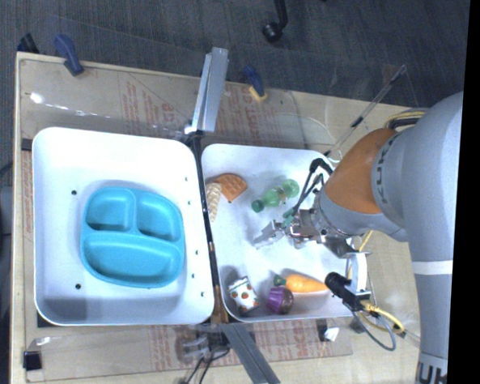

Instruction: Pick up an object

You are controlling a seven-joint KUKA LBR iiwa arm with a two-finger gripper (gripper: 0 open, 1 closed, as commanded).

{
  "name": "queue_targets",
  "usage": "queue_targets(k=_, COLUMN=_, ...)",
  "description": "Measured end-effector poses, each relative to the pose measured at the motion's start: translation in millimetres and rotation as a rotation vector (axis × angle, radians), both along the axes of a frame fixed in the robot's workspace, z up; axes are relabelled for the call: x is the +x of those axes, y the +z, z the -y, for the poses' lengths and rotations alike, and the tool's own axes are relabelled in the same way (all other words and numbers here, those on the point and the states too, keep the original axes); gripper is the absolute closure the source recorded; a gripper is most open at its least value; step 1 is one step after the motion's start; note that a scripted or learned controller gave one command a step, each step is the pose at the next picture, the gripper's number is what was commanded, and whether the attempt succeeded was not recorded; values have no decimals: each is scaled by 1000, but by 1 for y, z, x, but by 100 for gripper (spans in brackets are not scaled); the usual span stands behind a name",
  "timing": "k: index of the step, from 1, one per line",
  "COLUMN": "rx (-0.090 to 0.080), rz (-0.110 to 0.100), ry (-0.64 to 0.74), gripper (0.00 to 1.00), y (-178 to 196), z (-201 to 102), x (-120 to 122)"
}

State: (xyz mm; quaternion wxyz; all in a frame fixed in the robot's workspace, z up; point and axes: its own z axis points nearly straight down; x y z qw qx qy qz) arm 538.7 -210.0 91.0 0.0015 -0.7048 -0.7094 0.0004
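Wooden bench [108, 98] on dark carpet, two white bins [52, 216], tool [263, 235] spread apart, holding nothing

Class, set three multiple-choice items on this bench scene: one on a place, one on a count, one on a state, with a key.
1. Where is the blue divided tray?
A. left bin
B. right bin
C. on the bench

2. How many compartments has the tray?
A. two
B. three
C. five

3. How does the carrot stand with the gripper?
A. held
B. lying apart
C. hanging

Key: 1 A, it lies in the left bin. 2 B, two small above one long. 3 B, it lies in the right bin, away from the gripper.
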Motion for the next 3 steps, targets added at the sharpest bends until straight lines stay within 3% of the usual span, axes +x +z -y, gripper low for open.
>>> queue_targets(k=1, rx=-2, rz=5, ry=3, gripper=0, y=2, z=0, x=-60)
queue_targets(k=2, rx=-2, rz=7, ry=8, gripper=100, y=12, z=-1, x=-58)
queue_targets(k=3, rx=-3, rz=7, ry=8, gripper=0, y=12, z=-1, x=-58)
